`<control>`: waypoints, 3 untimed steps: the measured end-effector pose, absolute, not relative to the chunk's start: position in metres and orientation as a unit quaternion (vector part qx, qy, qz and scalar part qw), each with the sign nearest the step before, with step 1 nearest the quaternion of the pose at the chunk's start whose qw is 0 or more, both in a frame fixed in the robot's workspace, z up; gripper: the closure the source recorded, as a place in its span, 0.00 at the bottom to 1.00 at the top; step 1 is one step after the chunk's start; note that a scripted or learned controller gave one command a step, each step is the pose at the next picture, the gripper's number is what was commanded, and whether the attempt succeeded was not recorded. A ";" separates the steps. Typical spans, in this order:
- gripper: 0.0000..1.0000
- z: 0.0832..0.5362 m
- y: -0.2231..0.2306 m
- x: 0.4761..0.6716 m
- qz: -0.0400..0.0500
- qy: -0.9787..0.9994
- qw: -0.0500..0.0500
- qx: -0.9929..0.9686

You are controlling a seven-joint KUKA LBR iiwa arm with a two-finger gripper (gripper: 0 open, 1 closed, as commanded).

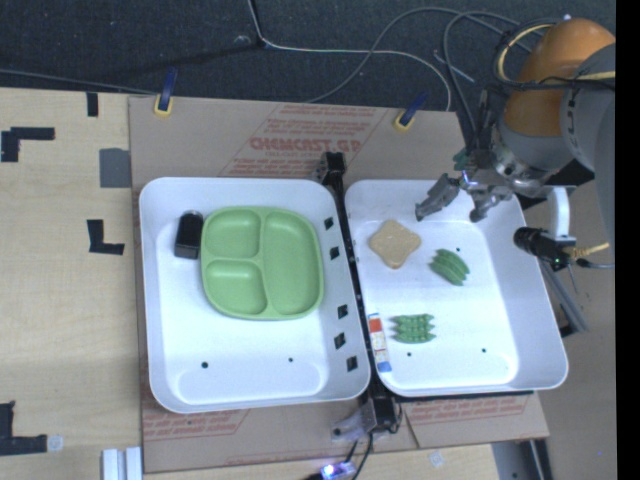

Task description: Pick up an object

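Here the gripper (460, 204) hangs over the top of the right bin (530, 368), with its two fingers spread wide and nothing between them. The closest thing is the tan bread slice (394, 243), just down and to the left. A pea pod (450, 266) lies tilted below the gripper, and another pea pod (412, 328) lies lower. The small striped thing (377, 338) by the bin wall is hard to make out.

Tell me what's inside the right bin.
The right bin holds a tan bread slice, two green pea pods and a small packet by its left wall. Nothing looks covered.
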State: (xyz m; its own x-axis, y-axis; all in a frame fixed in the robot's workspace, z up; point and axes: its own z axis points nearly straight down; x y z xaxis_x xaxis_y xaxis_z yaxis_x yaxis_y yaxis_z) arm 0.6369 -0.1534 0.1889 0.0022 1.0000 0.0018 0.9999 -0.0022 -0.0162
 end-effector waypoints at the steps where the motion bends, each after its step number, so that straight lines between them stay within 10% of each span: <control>1: 0.00 0.198 -0.153 0.640 0.001 -0.708 0.000 -0.707; 3: 0.00 0.086 -0.145 0.632 0.001 -0.707 0.000 -0.707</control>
